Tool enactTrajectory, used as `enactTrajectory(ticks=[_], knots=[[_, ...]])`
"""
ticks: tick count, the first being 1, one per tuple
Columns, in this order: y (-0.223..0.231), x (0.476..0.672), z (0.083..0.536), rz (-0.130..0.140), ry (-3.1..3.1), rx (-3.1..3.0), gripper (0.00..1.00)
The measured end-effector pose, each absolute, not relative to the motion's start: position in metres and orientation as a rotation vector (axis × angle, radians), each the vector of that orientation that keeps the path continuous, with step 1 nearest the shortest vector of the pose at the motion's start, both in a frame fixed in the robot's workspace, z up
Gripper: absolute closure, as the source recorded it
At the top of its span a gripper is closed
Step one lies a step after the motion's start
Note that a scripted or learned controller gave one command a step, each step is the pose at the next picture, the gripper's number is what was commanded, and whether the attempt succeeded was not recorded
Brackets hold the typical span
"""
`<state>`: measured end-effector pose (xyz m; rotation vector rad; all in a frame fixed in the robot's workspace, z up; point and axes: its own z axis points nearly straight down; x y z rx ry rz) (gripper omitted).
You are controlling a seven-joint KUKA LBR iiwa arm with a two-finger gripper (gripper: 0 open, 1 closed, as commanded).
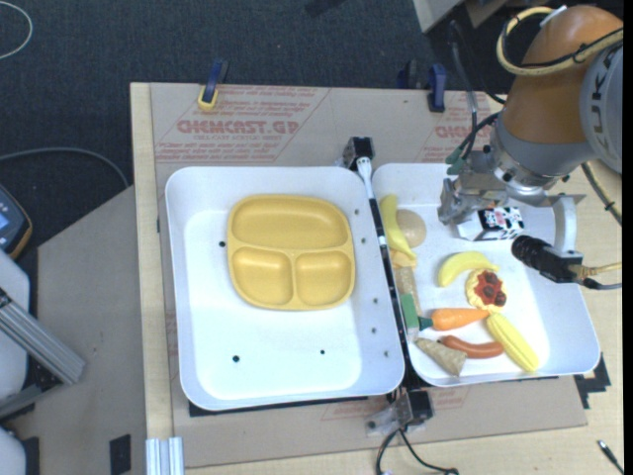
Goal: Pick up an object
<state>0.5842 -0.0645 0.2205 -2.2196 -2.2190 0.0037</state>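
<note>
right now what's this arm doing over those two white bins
A grey KUKA arm with an orange band reaches in from the right, its two-finger gripper low over the back of the right white bin. That bin holds toy food: a yellow banana, an orange carrot, a yellow corn cob and a red sausage. None of them looks lifted yet. The left white bin holds a yellow three-compartment plastic plate.

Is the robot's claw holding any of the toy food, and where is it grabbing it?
It cannot be told. The gripper hangs low at the back of the right bin, near the banana, but its fingertips are too hidden to show anything between them.
</note>
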Motion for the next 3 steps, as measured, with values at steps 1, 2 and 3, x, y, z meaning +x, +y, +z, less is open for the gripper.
enactTrajectory(ticks=[1, 2, 3], knots=[[-0.0533, 0.5795, 0.2348, -0.003, -2.225, -2.220, 1.00], [-0.0560, 0.5885, 0.2334, -0.003, -2.225, -2.221, 1.00], [-0.0628, 0.5809, 0.2313, 0.002, -2.220, -2.221, 1.00]])
